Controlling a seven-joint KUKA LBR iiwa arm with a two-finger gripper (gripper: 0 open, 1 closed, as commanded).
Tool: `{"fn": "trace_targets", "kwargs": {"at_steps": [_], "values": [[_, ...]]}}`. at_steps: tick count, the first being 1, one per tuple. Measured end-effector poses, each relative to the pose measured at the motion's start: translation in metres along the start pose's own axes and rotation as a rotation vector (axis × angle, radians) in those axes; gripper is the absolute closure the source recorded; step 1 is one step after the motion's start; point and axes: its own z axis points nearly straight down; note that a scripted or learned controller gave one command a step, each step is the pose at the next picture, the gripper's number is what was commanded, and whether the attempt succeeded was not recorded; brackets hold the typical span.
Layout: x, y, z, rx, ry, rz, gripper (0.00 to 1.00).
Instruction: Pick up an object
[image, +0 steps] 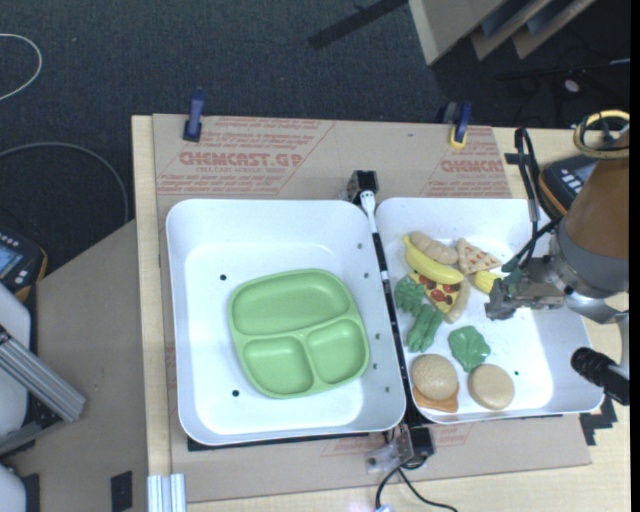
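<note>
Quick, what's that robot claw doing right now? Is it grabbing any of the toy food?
Gripper: above the right bin, beside the banana; no food visible between its tips, open or closed cannot be told.

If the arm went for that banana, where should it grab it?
Probably across the middle of the banana, coming straight down from above. It lies flat and curved, with a slim body, and the pizza slice crowds its lower side, so the ends offer less room.

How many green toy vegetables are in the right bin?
3: one by the divider, one just below it, one above the round bun. Others may be hidden under the end effector.
</note>
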Motion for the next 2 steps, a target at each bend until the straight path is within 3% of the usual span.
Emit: {"fn": "trace_targets", "kwargs": {"at_steps": [1, 2], "values": [[0.064, -0.003, -0.06, -0.005, 0.002, -0.005, 1.0], [0.136, 0.009, -0.126, -0.005, 0.002, -0.003, 1.0]]}}
